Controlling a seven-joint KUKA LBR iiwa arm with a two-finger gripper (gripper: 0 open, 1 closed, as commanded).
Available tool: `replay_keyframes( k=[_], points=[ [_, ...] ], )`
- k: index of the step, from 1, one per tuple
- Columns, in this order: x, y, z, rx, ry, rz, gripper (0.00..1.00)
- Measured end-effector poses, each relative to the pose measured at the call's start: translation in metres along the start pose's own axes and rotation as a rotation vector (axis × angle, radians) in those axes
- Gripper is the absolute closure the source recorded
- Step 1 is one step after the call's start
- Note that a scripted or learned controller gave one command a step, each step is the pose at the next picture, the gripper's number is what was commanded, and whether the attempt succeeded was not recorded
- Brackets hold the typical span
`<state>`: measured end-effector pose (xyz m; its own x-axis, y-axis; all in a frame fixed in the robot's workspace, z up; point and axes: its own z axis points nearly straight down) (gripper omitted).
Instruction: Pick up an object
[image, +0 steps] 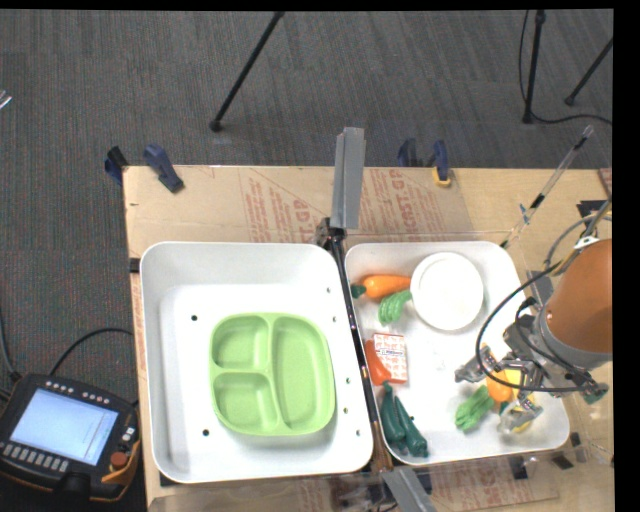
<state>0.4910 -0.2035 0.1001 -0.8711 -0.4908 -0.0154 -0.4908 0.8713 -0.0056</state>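
Two bins sit side by side; the left bin (160, 300) carries a green tray (272, 374), and the right bin (500, 255) holds the loose pieces. The gripper (505, 385) hangs low over the right bin's near right corner, the arm's orange band just above it. An orange piece (502, 383) shows right at the fingertips, but whether it sits between them or only beside them is too small to make out, and how wide the tool stands I cannot tell. Touching or nearly touching on the gripper's left lies a light green toy (472, 411), its long axis slanting up toward the tool. Well apart, toward the divider, lie a carrot (385, 285), a small green item (396, 306), a red-and-white packet (391, 356) and a dark green vegetable (403, 425); a white plate (447, 290) rests at the bin's far side. My judgement: the nearest target is directly under the tool, so the next move is mostly vertical, not sideways.
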Motion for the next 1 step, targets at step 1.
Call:
replay_keyframes(
  k=[1],
  points=[
    [0.0054,-0.0002,0.0137,-0.01,0.014,-0.034,0.0]
  ],
)
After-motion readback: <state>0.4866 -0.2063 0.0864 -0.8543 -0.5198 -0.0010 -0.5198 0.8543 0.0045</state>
